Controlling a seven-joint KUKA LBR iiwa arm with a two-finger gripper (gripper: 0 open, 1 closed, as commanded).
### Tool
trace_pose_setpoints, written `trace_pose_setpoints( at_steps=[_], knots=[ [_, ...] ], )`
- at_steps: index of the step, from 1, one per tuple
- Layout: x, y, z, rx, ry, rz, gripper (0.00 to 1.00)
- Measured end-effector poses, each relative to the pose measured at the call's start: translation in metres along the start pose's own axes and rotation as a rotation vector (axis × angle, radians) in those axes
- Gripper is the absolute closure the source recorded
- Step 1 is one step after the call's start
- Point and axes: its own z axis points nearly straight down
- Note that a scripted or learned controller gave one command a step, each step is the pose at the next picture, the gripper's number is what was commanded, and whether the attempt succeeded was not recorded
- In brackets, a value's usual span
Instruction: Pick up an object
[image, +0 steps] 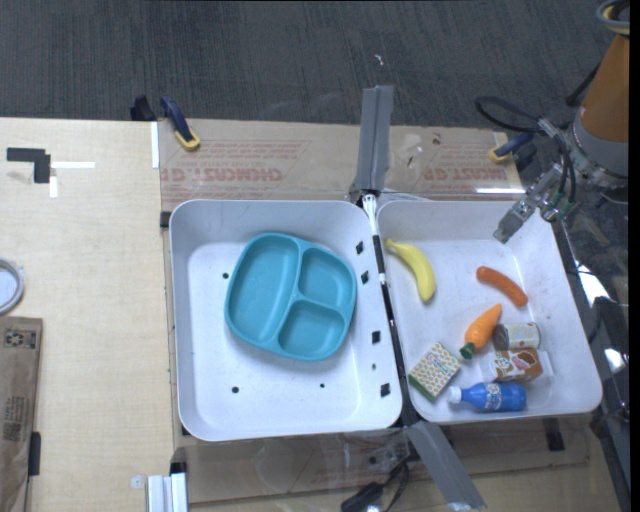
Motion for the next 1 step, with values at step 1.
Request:
trace_pose_setpoints(
  at_steps=[1],
  knots=[
    [0.0002, 0.0002, 0.0002, 0.0, 0.0, -0.001, 0.0]
  ],
)
